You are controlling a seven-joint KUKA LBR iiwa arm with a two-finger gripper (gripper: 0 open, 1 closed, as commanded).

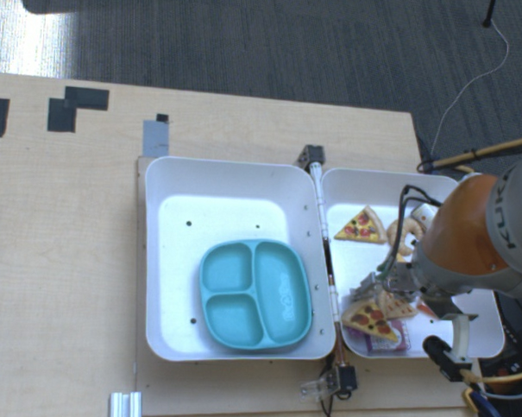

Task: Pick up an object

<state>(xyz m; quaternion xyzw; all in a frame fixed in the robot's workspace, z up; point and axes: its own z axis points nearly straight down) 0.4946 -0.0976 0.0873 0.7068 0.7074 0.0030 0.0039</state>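
In the right bin [348,192] a toy pizza slice [361,227] lies near the back, and a second pizza slice [370,320] lies near the front on a purple-edged piece. A pale ring-shaped toy [405,234] shows beside the arm. My gripper [383,295] reaches down low into the right bin, right above the front pizza slice and some small items under it. The wrist hides its fingertips.
The left bin [169,242] holds a light blue divided plate [255,294] with three compartments. A metal clamp [312,155] sits at the back between the bins. The arm's orange band [467,230] covers the right bin's right side.
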